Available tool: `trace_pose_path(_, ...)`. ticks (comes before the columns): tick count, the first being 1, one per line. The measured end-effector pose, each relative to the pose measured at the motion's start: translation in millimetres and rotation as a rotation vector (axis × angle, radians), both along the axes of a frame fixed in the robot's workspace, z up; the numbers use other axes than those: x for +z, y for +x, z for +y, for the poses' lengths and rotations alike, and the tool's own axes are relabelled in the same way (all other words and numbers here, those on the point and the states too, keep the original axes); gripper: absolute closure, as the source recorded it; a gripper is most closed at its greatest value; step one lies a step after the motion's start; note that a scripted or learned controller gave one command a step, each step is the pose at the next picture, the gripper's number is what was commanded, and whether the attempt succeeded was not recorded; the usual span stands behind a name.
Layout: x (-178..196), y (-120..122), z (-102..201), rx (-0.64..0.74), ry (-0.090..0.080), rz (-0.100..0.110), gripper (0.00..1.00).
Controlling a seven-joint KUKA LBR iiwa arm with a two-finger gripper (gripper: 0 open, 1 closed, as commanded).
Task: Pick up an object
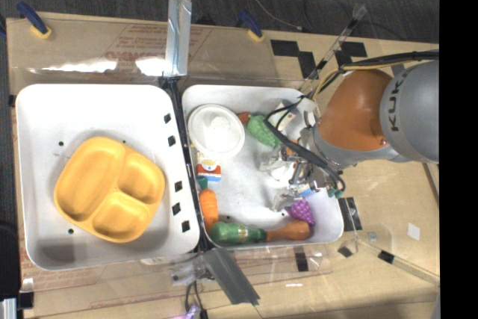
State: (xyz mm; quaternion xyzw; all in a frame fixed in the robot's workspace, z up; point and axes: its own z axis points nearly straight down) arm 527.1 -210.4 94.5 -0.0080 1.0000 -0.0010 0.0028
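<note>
Reaching down into the right bin (224,97) from the right side of the frame, the hand (299,179) sits low over the clutter in the bin's right half, and honestly I can't tell if it's spread or pinched, since the wrist and cables cover that part.

Right under it there's a crumpled whitish thing, blurry, can't say what it is. Just below and right is a bunch of purple grapes (302,210), close to the hand, maybe touching. A green veggie (261,129) lies just up and left of the hand. Along the bottom wall sit an orange sausage-looking piece (293,231) and a green bottle (235,234), and a carrot (208,207) hugs the left wall. A white bowl (216,128) sits upper left in the bin, with a small carton (210,172) below it.

My guess at what goes wrong: stuff is packed tight here, so closing could pinch two things at once or just nudge the grapes into the corner. The bin's right wall is very near too, so a clipped rim seems possible.

Open room is mid-bin, between the bowl and the hand. The left bin (45,104) holds a yellow divided plate (108,188), well apart.
</note>
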Motion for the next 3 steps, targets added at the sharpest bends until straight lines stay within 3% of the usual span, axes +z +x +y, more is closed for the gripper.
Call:
trace_pose_path(1,0,27,0,0.094,0.000,0.000,0.00)
trace_pose_path(2,-1,-37,2,0.181,0.000,-0.001,0.00)
trace_pose_path(3,-1,-1,0,0.254,0.000,0.003,0.00)
